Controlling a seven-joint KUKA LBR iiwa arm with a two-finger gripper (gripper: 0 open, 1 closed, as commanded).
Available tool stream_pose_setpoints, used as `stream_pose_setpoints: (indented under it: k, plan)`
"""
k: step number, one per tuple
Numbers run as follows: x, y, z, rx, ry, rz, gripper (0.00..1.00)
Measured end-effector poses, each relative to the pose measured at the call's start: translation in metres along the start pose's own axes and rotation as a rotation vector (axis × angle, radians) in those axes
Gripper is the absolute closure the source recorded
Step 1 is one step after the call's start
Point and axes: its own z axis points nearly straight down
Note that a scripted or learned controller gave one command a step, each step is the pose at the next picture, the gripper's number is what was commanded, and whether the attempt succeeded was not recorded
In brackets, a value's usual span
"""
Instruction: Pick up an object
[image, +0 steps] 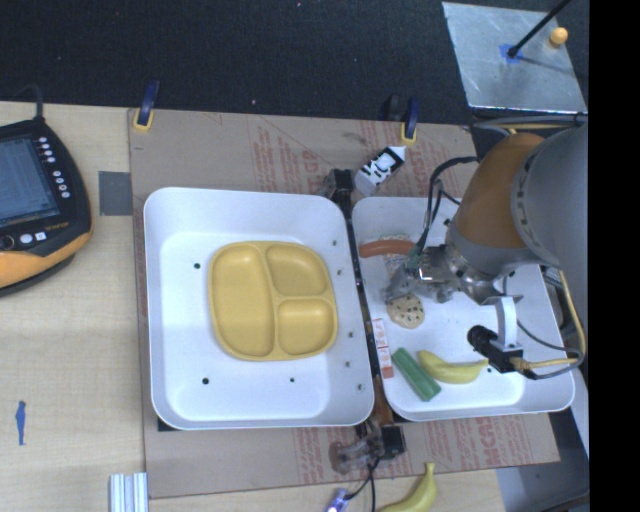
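A cookie (407, 313) lies in the right bin (540, 400), directly beneath the gripper (405, 285) of the grey arm (520, 210), whose orange band sits above the wrist. The gripper hangs low over the cookie, between it and a hot dog (385, 246) near the bin's far wall. How far apart the gripper stands cannot be told, and nothing is seen in its grasp.

Toward the bin's near edge lie a green block (415, 374) and a banana (452, 369), touching or nearly so. Any of these four would satisfy the task; by position, the cookie looks the likely target.

The arm appears to be at the descent-and-grasp step, with no lift yet made. The next move calls for closing squarely on the flat cookie without sliding off it, then rising clear of the bin wall.

The left bin (170, 300) holds a yellow tray (270, 298) with three compartments. A teach pendant (35, 205) rests at far left. Faint red print runs along the cardboard (250, 140) under the bins, too small to read. A second banana (415, 492) lies outside, at the near edge.
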Motion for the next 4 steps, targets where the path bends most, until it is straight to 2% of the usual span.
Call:
stream_pose_setpoints:
  k: [1,2,3,4]
  plan:
    - [0.001,-0.021,-0.001,-0.001,0.000,-0.003,0.00]
    - [0.000,-0.020,-0.014,-0.002,0.000,-0.003,1.00]
    - [-0.048,-0.024,-0.046,-0.004,0.000,0.001,1.00]
    - [0.001,-0.008,-0.030,-0.001,0.001,-0.002,1.00]
